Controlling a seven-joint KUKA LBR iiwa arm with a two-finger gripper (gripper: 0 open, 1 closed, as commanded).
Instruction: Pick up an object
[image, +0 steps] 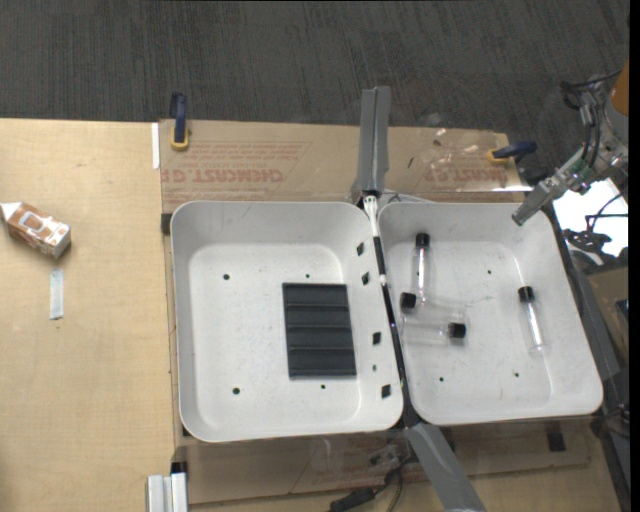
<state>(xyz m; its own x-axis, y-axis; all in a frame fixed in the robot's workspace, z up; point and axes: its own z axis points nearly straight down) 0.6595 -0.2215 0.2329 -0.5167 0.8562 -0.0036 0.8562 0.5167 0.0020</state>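
Three clear tubes with black caps lie in the right bin (560, 400). One tube (420, 268) lies near the bin's left wall, a second tube (432, 325) lies crosswise just below it, and a third tube (532, 320) rests toward the right side. A black ribbed rectangular block (320, 330) lies flat in the middle of the left bin (200, 400). My gripper (530, 205) hangs over the right bin's far right corner, well above and apart from all the tubes, with nothing seen in it.
A small printed box (38, 230) and a white strip (57, 295) lie on the wooden bench at the left. Blue clamps (178, 120) (510, 153) hold cardboard behind the bins. A grey post (375, 140) rises between the bins at the back.
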